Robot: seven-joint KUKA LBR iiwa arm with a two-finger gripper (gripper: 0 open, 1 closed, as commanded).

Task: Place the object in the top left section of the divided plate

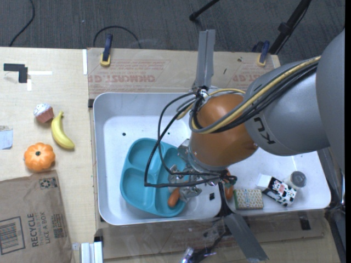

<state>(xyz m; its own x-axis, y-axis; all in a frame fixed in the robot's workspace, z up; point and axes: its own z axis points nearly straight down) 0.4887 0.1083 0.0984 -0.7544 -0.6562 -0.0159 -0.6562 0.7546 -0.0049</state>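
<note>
Robot lab — clamped bench (44,81), toy banana (61,131).

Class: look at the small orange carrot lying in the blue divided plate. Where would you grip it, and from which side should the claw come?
Grip the carrot across its narrow middle, coming straight down from above. It lies flat in a lower section of the plate, long and thin, so its two long sides are likely the easiest to pinch; the plate's raised rim close by would hinder a sideways approach.

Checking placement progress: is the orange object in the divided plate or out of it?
In. The orange object lies inside the blue divided plate, in a compartment at its lower right edge.
</note>
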